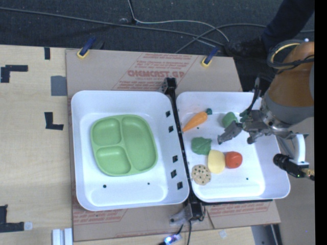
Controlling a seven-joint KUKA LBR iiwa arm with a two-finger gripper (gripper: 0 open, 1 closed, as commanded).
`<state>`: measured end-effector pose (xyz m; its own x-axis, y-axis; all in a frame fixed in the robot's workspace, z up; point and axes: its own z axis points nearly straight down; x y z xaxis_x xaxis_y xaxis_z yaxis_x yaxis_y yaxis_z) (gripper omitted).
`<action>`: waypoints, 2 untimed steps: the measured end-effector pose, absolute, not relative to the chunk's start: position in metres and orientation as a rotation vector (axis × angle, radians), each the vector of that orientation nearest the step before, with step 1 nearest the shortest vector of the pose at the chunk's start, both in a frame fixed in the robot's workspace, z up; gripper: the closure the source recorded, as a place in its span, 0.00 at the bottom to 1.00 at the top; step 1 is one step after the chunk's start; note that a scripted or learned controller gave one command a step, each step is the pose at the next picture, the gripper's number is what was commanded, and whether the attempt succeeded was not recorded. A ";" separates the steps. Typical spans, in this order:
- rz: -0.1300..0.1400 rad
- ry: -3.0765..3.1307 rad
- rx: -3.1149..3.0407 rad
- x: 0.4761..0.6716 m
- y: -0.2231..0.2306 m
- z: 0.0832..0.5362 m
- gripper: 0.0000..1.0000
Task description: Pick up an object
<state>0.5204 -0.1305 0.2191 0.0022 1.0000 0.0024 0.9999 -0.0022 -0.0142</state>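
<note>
Hovering over the right bin (255, 185), your tool (236, 129) is gaping open, gripping nothing; you're needing descent onto the tomato (234, 159)

Carrot (195, 120), tomato (233, 159) and cookie (201, 174) (chocolate-chip) lie in right bin (265, 185).

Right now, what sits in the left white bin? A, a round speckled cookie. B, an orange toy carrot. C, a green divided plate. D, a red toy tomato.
C: the green divided plate lies alone in the left white bin; the toys are in the right bin.
</note>
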 end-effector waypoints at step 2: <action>0.006 -2.220 -2.217 0.526 -0.129 0.181 0.00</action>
